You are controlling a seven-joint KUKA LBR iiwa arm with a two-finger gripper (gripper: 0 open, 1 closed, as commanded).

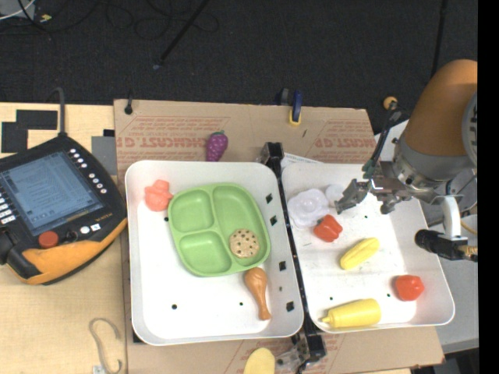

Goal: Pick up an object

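Hovering with claw [365,195] spread and holding nothing, near the right bin's [437,306] far edge; approach step, judging by this. Red pepper [328,228] just below, toward the inner wall; next, lowering and closing

Red pepper [328,228], corn [359,252] and mustard bottle [352,313] crowd the right bin [437,283]; its right-centre floor seems open

Two white bins [148,310] hold nine toy foods (three yellowish) [359,252].
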